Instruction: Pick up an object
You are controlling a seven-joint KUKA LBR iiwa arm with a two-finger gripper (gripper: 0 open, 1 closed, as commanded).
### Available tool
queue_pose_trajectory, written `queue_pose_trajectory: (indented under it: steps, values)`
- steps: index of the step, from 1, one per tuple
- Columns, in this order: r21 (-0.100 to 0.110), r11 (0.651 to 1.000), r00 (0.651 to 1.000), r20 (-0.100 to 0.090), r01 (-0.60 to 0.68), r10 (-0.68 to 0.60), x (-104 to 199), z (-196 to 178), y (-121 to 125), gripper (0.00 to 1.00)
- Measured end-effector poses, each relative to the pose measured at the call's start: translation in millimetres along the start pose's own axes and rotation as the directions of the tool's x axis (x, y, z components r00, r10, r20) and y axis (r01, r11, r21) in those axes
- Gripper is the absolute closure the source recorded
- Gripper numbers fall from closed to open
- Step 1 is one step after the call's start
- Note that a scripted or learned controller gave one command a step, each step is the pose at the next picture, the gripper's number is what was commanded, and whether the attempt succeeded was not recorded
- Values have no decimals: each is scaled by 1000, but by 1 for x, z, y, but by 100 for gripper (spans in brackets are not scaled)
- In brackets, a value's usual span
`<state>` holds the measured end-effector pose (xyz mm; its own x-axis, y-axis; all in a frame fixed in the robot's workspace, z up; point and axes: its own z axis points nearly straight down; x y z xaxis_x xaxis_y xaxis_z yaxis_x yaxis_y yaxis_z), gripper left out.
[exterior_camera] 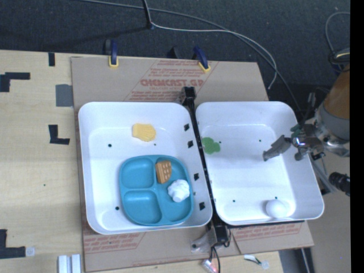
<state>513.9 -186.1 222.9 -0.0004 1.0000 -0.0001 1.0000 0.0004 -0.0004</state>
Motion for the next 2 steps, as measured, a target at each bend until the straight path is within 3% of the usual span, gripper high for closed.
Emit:
queue_pose_trajectory:
  steps: [1,2]
  values:
    - [-7,1000,1000,0,6,-6,59,-108,64,0]
    - [0,1000,1000,0,0,0,57,-104,62,0]
